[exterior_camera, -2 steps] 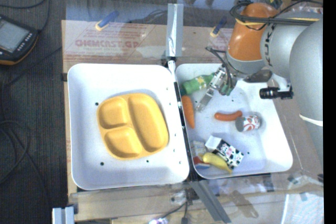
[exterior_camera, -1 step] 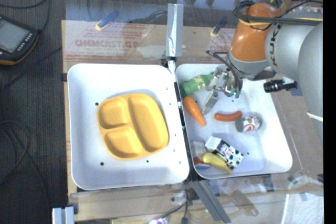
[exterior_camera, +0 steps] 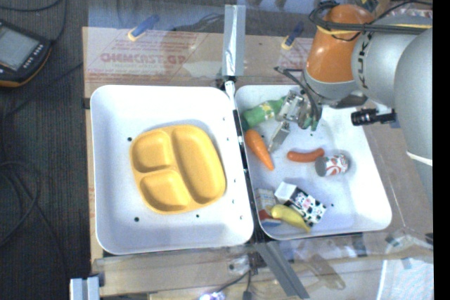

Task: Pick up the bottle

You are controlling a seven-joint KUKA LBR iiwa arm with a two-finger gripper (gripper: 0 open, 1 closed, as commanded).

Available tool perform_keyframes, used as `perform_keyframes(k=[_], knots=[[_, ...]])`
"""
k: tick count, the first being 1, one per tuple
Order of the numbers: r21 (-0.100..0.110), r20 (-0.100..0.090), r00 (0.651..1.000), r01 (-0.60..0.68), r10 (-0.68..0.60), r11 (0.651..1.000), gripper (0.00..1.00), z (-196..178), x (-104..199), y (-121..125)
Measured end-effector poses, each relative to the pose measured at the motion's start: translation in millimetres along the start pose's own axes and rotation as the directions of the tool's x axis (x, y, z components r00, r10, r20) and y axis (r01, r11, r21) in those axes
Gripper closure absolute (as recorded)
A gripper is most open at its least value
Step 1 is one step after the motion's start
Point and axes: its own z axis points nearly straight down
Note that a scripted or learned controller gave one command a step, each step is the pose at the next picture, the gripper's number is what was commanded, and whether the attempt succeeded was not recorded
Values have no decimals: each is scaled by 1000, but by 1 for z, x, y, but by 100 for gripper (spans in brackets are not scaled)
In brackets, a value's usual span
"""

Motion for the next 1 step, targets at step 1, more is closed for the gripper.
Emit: perform_keyframes(k=[1], knots=[[3,12,997,71,-71,997,0,0,2,-2]])
